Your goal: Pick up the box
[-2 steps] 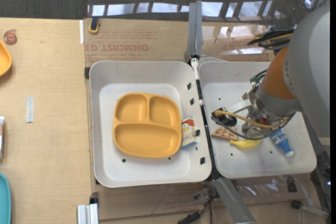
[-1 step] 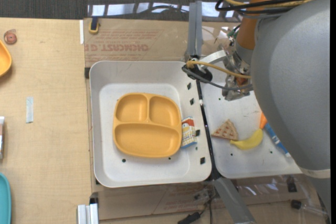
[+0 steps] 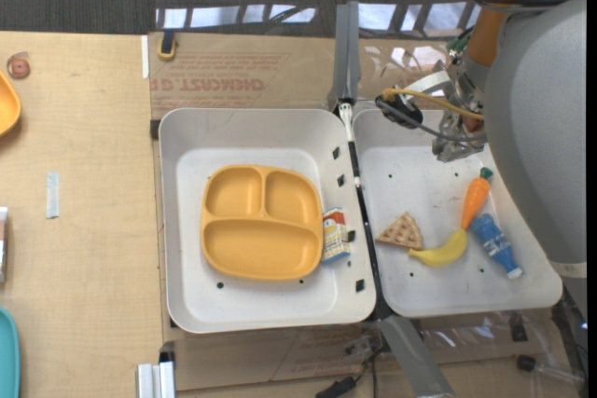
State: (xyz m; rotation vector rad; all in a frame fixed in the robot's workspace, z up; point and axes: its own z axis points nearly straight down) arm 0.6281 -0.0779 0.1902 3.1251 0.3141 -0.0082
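Note:
The box [image 3: 335, 237] is small, white, red and blue, and lies in the left bin [image 3: 187, 200], tucked against the right edge of a yellow divided plate [image 3: 262, 222]. My gripper [image 3: 454, 144] hangs over the back of the right bin [image 3: 424, 289], well to the right of the box and apart from it. The grey arm [image 3: 541, 107] with its orange band fills the view's right side above that bin.
In the right bin lie a pizza-slice toy [image 3: 401, 231], a banana [image 3: 442, 250], a carrot [image 3: 476, 199] and a blue bottle [image 3: 494, 244]. The raised wall between the two bins [image 3: 353, 191] stands just right of the box. Brown cardboard lies behind the bins.

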